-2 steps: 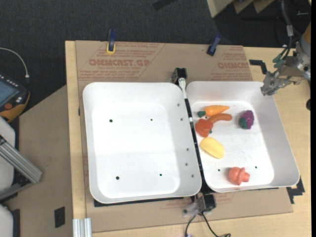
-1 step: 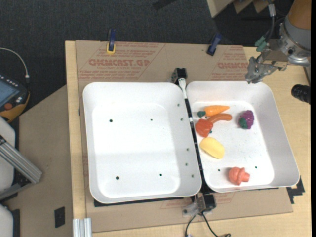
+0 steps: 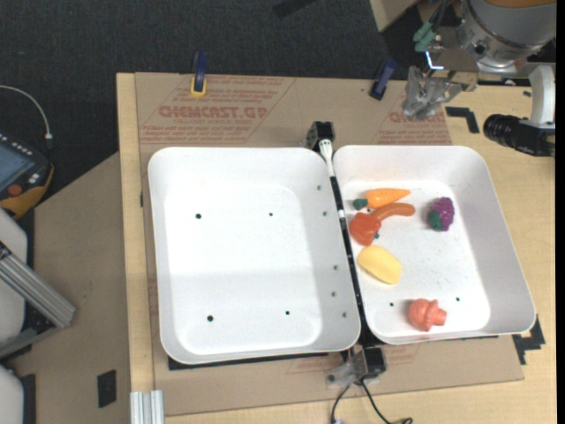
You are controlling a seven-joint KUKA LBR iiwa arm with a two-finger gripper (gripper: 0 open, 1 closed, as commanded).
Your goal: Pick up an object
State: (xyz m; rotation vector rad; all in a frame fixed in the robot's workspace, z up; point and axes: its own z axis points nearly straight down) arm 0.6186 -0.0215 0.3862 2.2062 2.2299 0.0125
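Note:
The right bin [image 3: 494, 237] holds several toy foods. An orange carrot [image 3: 387, 197] lies near its back left, with a thin orange-red piece [image 3: 394, 210] just under it and a red tomato-like piece [image 3: 364, 229] to their left. A purple grape bunch [image 3: 440, 213] sits toward the right. A yellow piece [image 3: 380, 264] lies in the middle, and a coral-red piece [image 3: 425, 314] rests near the front wall. My gripper [image 3: 425, 104] hangs high above the cardboard behind the right bin, apart from every object, with nothing seen between its fingers.
The left bin [image 3: 177, 237] sits beside the right one on a cardboard sheet [image 3: 265, 104]. Clamps stand at the back edge: a blue-and-yellow one [image 3: 199, 74] and a blue one [image 3: 383, 78]. A black clip [image 3: 320, 135] joins the bins at the back.

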